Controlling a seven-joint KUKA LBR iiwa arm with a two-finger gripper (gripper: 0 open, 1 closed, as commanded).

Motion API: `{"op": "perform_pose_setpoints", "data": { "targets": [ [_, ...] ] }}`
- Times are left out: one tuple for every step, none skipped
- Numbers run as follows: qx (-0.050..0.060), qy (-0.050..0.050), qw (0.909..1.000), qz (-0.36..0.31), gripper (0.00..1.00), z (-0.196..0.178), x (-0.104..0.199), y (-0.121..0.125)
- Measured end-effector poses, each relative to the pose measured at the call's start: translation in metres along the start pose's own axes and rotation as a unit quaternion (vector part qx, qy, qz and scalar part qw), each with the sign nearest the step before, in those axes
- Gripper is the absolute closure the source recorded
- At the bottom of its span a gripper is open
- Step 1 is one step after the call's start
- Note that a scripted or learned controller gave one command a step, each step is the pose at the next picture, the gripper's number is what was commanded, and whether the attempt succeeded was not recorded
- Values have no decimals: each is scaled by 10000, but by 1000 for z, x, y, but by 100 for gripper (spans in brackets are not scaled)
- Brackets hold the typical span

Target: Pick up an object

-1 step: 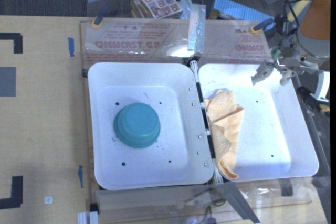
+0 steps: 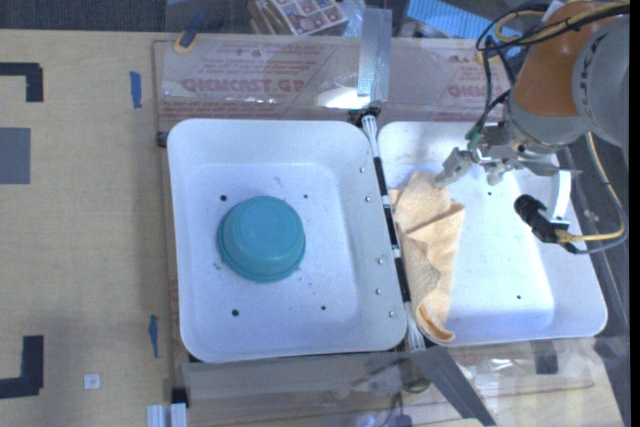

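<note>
bowl (image 2: 262,237) in left bin (image 2: 200,155) | cloth (image 2: 430,245) in right bin (image 2: 520,295), along its left wall

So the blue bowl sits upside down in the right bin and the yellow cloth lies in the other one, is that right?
Not quite: the camera view shows the bowl in the left bin, and the cloth in the right bin. The rest stands.

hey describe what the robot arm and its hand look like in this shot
The arm is grey and rounded, with a broad orange band above the wrist. Black and yellow cables loop around it. The hand is small, pale grey metal with thin fingers, and a black cylindrical part hangs beside it.
</note>
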State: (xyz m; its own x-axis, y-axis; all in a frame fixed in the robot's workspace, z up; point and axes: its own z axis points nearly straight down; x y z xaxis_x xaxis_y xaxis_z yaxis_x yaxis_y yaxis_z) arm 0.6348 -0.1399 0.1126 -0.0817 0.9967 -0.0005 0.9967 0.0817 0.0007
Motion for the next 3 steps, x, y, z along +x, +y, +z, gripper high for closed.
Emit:
{"op": "perform_pose_setpoints", "data": {
  "targets": [
    [-54,-12,9999,-92,0,22,38,-24],
    [-63,-20,9978,-656,0,22,36,-18],
    [-70,-31,9946,-1034,0,21,41,-15]
  ]
}}
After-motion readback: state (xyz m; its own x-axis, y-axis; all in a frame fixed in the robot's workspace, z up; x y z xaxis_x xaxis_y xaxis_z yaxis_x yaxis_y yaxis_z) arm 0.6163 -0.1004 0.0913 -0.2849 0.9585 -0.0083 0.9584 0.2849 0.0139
